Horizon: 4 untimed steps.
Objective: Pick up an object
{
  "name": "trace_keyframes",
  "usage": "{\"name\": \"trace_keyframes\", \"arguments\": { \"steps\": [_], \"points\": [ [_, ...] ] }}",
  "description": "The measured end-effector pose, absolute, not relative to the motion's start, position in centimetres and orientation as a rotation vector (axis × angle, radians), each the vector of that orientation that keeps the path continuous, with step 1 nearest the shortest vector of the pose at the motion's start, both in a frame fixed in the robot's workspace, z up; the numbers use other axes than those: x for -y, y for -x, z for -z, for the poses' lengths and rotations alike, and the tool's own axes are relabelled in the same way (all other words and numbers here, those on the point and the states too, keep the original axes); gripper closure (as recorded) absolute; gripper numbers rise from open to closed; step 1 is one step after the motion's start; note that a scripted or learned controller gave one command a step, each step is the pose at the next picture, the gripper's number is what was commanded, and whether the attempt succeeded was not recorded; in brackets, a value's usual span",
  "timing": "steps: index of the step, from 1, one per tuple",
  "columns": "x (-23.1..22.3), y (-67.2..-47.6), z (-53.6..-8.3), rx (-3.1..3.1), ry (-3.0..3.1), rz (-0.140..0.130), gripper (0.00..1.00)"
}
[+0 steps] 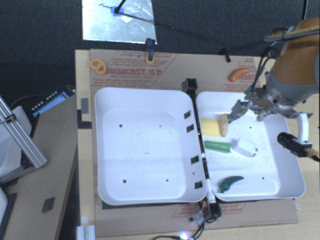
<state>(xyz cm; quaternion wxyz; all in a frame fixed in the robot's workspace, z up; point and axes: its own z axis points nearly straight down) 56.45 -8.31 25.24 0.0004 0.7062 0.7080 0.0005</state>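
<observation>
On dark carpet [40, 34], cardboard sheet [165, 64] underlies white bins [145, 149].

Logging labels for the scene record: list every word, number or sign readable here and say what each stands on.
Red print on the cardboard sheet behind the left bin: large letters, roughly "SIMCAST", too blurred to confirm.
Smaller red print by the sheet's right far corner and along its near edge: too small to read.
The bins, the objects in the right bin and the arm carry no readable text.

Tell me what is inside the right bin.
The right bin holds a yellow block, a tan piece against it, a green stick, a white piece and a dark green pepper. The arm covers its far corner.
</observation>
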Motion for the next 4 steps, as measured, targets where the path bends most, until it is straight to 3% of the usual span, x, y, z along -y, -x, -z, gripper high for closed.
{"name": "trace_keyframes", "arguments": {
  "steps": [1, 2, 3, 4],
  "points": [
    [9.7, -57.6, -10.6, -2.228, -2.226, 0.01, 0.0],
    [13.1, -52.4, -8.3, -2.22, -2.228, 0.005, 0.0],
    [9.3, -63.6, -8.6, -2.227, -2.203, -0.014, 0.0],
    [9.6, -63.1, -9.6, -2.226, -2.215, -0.003, 1.0]
  ]
}}
